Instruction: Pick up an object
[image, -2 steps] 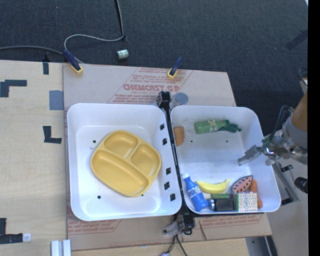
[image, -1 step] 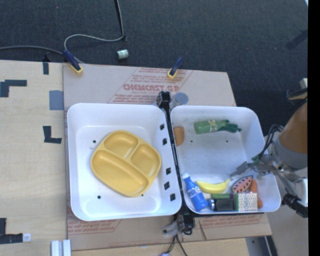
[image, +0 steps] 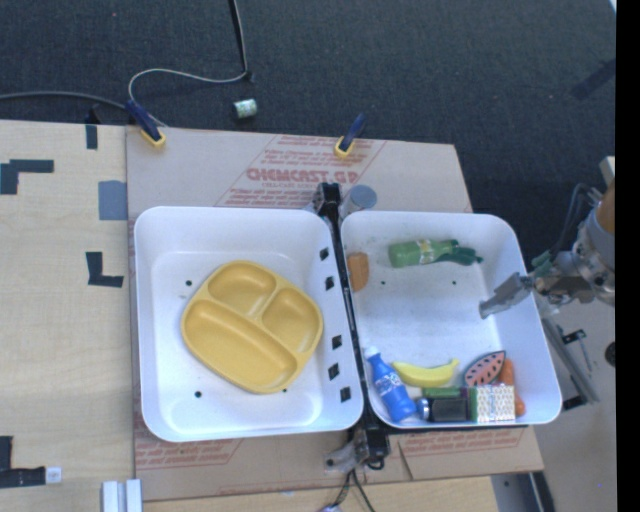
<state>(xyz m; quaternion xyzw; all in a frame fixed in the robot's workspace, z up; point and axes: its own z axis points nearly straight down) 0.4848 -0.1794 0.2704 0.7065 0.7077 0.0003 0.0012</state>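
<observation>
Candidate objects are all sitting in the right bin (image: 520, 260). Green bottle (image: 432, 252) is lying on its side near the far wall, cap end pointing right. Small orange piece (image: 358, 270) is resting against the left wall of that bin, just beside the divider. The rest is crowding the near edge: blue bottle (image: 387, 388) is lying tilted at the near-left corner, banana (image: 427, 373) is lying just beside it to the right, a dark green block (image: 447, 408) is sitting below the banana, a white box with a red speckled print (image: 496, 403) is sitting in the near-right corner, and a flat oval piece with red-and-green striping (image: 483, 369) is leaning just above that box. Middle of the bin floor is carrying nothing but scuffs.

Gripper (image: 497, 300) is hanging over the right rim of the right bin, one grey finger poking in toward the bin floor, touching none of the objects. Nothing is sitting between the fingers; can't tell if they're apart or together from this angle. Arm (image: 590, 265) is reaching in from the right edge.

Left bin (image: 150, 300) is holding a yellow divided tray (image: 252, 325), lying flat and rotated askew. Both bins are sitting on a cardboard sheet (image: 290, 170), which two yellow-and-blue clamps (image: 146, 122) are pinning at its far edge.
</observation>
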